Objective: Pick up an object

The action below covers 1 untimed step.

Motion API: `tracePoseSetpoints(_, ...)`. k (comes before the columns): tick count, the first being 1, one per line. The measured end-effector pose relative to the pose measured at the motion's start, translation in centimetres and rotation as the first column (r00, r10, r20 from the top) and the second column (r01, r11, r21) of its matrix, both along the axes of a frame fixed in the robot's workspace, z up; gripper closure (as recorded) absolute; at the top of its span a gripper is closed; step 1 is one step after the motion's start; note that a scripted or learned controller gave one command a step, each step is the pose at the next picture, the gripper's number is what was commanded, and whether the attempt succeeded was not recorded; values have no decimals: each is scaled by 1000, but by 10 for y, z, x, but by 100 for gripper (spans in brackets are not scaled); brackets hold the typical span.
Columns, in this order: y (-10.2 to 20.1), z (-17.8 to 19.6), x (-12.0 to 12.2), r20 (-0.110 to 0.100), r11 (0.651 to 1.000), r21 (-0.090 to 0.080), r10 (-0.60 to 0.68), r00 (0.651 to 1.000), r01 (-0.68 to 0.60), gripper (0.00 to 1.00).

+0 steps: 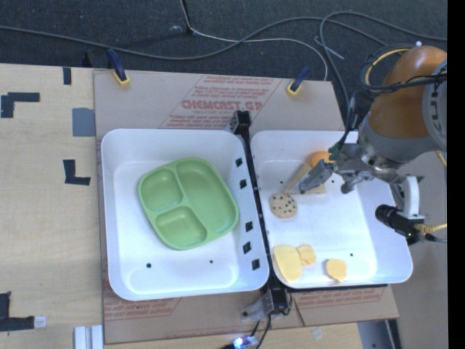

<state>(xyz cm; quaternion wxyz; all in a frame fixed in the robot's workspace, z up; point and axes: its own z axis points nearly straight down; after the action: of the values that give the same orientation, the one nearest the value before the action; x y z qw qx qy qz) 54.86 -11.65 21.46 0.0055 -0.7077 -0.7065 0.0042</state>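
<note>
My gripper hangs over the upper middle of the right bin, reaching in from the right. Its two fingers are spread apart and point down-left, with nothing between them, so it is open. A round chocolate-chip cookie lies just below and left of the fingertips, apart from them. An orange ball-like object sits right behind the gripper, partly hidden by it. Three yellow food pieces lie near the bin's front: a large one, a small one and another.
The left bin holds a green divided plate. A black divider with clips runs between the bins. Cables trail across the dark floor behind the bench. A black fitting on the arm overhangs the right bin's right rim.
</note>
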Motion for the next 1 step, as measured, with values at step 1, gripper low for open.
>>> tracePoseSetpoints(1, 0, 6, 3, 11, 1000, -1, 3, 1000, -3, 0)
